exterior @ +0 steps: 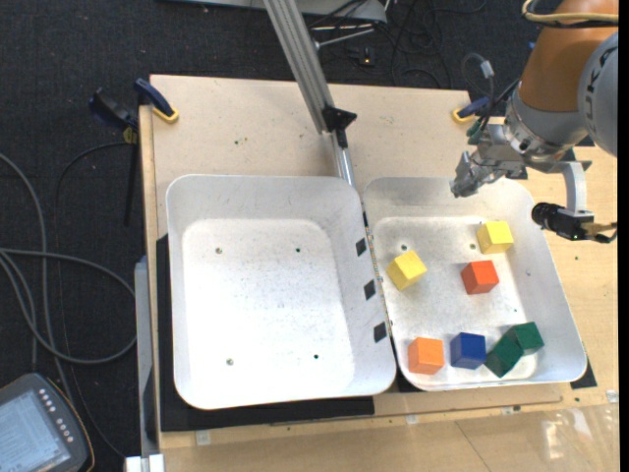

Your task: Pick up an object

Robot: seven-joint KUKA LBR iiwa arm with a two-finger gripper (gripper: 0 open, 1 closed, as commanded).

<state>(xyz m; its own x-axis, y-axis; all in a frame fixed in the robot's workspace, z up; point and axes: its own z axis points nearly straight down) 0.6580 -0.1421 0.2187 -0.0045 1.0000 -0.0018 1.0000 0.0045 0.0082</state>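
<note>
The right bin [550, 293] holds several blocks: a yellow block [406, 268] near its left side, a second yellow block [494, 235] at the upper right, a red-orange block [480, 276] in the middle, and along the front an orange block [426, 354], a blue block [469, 350] and two green blocks [516, 347]. My gripper [465, 184] hangs over the bin's far rim, above and left of the upper yellow block, apart from every block. Nothing shows between it and the bin.
The left bin [260, 288] lies beside the right one, with a slanted metal pole [305, 62] crossing behind them. Clamps sit at the bench's back corners [157, 101]. Cables run over the dark floor at left.
</note>
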